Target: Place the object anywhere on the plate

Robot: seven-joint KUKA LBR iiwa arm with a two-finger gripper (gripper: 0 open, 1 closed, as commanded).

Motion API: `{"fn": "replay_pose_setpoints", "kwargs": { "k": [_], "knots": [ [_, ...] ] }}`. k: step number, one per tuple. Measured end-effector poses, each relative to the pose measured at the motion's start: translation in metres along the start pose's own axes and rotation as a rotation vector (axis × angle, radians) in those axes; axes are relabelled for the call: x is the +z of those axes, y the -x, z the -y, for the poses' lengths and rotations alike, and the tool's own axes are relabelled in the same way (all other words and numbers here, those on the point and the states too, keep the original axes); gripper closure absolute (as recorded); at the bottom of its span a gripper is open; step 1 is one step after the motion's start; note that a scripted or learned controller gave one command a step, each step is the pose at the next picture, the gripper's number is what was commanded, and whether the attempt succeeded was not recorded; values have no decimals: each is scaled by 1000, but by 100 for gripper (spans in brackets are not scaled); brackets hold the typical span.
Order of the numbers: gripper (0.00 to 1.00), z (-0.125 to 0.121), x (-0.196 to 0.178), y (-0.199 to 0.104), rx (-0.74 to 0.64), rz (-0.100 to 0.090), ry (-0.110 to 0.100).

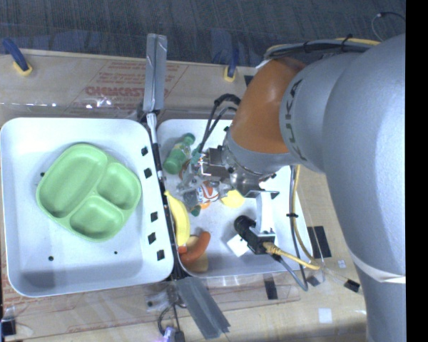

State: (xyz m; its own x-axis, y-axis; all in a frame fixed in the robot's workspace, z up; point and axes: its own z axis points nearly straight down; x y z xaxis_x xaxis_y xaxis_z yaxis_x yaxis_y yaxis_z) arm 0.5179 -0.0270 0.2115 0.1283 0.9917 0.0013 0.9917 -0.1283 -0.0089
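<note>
Gripper (194, 180), finger state indiscernible, hangs at frame centre over the right bin's (221, 268) objects; green plate (90, 190) waits left.

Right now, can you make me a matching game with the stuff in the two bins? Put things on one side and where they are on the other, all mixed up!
Things:
1. plate
2. bottle
3. banana
4. lemon

Places:
A. along the right bin's left wall, near its middle
B. by itself in the left bin
C. in the right bin, just under the arm's wrist
D. at the top of the right bin

Pairs: 1-B, 2-D, 3-A, 4-C
</note>
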Motion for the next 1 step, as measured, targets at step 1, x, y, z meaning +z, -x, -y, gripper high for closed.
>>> {"fn": "replay_pose_setpoints", "kwargs": {
  "k": [1],
  "knots": [
    [100, -8, -19, -69, -131, 2, 5]
  ]
}}
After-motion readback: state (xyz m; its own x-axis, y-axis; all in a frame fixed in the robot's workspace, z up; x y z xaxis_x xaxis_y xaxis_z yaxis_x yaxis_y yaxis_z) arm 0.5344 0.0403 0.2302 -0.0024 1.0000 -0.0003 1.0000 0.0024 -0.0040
